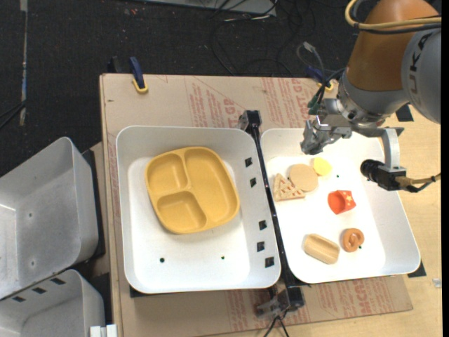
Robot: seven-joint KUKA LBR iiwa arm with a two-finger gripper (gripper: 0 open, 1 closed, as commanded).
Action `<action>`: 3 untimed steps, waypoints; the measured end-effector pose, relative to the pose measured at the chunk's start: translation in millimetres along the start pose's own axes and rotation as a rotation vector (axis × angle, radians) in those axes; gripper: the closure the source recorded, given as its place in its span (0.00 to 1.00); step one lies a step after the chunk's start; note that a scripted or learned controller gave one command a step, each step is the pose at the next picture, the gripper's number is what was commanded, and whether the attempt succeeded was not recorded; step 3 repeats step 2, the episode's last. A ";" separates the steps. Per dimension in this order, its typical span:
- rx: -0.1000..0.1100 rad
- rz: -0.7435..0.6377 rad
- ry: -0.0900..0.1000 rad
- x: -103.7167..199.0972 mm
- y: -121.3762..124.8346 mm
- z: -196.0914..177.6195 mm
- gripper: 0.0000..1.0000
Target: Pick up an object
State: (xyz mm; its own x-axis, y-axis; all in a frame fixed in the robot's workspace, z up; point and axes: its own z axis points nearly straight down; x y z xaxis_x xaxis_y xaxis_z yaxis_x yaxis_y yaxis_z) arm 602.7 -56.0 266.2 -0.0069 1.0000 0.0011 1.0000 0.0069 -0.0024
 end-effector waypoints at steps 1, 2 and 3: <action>0.001 -0.001 0.000 49.3 -3.7 16.0 1.00; 0.002 -0.001 0.000 105.4 -24.5 32.4 1.00; 0.002 -0.001 0.000 105.4 -24.5 32.4 1.00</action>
